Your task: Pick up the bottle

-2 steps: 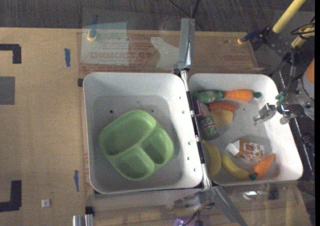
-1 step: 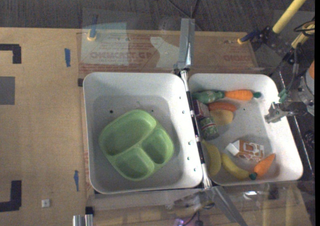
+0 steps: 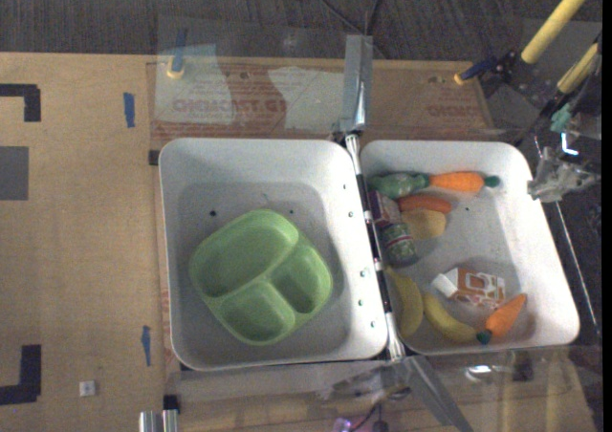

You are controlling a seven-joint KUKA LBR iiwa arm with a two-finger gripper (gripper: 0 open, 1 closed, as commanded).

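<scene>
A small green bottle (image 3: pixel 400 183) lies on its side in the back left corner of the right bin (image 3: pixel 547 258). Its end touches the tip of an orange carrot (image 3: pixel 461 182). My gripper (image 3: pixel 553 178) hangs over the right bin's far right rim, well to the right of the bottle and apart from every item in the bin. Nothing shows in it.
Just below the bottle lie a red-orange piece (image 3: pixel 424 203), a yellow piece (image 3: pixel 427 223) and a dark labelled can (image 3: pixel 395 237). Bananas (image 3: pixel 430 311), a small carton (image 3: pixel 470 285) and a second carrot (image 3: pixel 505 315) fill the front. The left bin holds a green divided plate (image 3: pixel 260 275).
</scene>
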